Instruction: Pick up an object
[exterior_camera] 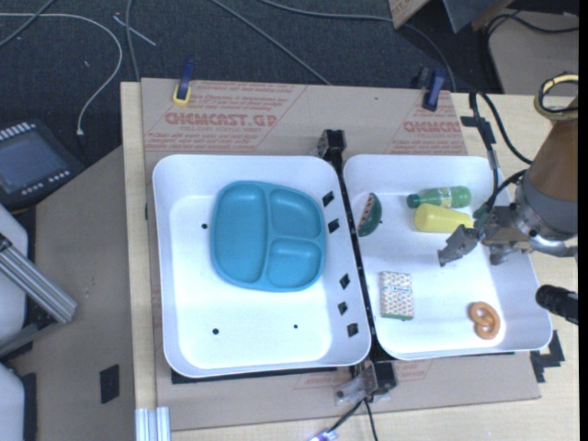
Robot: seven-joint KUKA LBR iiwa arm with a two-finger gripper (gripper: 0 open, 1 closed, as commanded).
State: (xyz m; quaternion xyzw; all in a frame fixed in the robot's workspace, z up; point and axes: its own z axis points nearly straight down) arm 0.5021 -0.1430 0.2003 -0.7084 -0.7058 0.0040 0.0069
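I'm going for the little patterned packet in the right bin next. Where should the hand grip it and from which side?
The patterned packet lies flat on the right bin's floor, clear of the pretzel and the bin wall. Probably best to come straight down and pinch across its narrower width at mid-length, since it is a small rectangle with free space on both long sides.

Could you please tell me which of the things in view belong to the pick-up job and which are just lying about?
For the job:
gripper
yellow object
green bottle
pretzel
patterned packet
watermelon slice
right bin

Lying about:
blue divided plate
left bin
blue clamps
cables
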